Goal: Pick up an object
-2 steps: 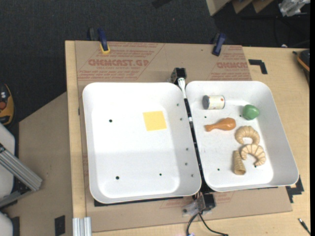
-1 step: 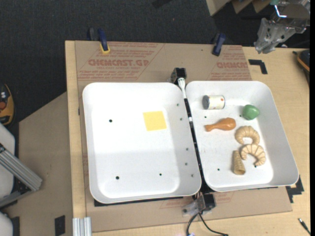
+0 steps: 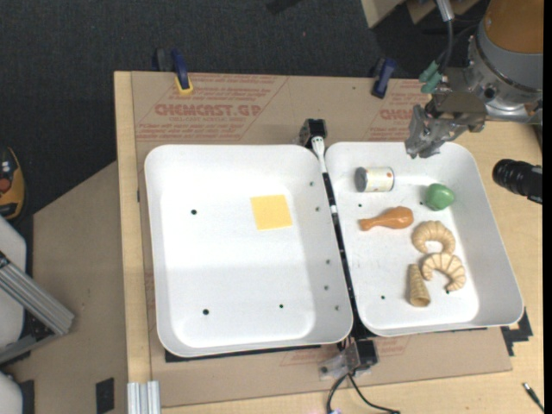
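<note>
Five objects lie in the right bin (image 3: pixel 496 266), none lifted; the claw (image 3: pixel 424 142) hovers at its far edge, fingers' state unclear; judged the approach step; next, descend onto the nearby white cylinder (image 3: pixel 375 178).

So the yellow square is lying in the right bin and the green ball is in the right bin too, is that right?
Not quite. The camera view shows the yellow square lying in the left bin, alone. The green ball is indeed in the right bin.
</note>
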{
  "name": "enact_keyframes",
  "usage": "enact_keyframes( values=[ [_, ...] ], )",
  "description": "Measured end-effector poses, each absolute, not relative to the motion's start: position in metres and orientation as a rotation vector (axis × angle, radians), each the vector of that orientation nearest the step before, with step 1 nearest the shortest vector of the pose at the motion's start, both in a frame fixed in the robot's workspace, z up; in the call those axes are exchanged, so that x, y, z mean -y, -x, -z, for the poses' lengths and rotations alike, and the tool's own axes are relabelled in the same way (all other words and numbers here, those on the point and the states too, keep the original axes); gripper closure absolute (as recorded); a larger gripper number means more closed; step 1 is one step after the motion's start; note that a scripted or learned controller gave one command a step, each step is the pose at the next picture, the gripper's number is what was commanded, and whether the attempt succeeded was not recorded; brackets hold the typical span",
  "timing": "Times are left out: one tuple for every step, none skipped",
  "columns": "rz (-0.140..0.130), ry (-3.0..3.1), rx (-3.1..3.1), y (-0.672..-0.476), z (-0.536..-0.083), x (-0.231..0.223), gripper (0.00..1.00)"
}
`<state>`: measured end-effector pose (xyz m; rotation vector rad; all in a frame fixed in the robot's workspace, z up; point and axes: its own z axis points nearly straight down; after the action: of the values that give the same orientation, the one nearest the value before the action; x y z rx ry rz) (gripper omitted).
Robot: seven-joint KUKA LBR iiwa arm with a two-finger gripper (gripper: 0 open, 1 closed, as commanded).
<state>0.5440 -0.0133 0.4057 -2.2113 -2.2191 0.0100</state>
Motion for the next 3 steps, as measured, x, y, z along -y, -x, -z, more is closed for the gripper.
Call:
enact_keyframes(
  values=[
    [-0.008,2.211,2.222,-0.476,-0.370,-0.037,1.00],
    [0.002,2.238,2.214,-0.479,-0.394,0.066,1.00],
    [0.020,2.229,2.234,-0.480,-0.523,0.050,1.00]
  ],
)
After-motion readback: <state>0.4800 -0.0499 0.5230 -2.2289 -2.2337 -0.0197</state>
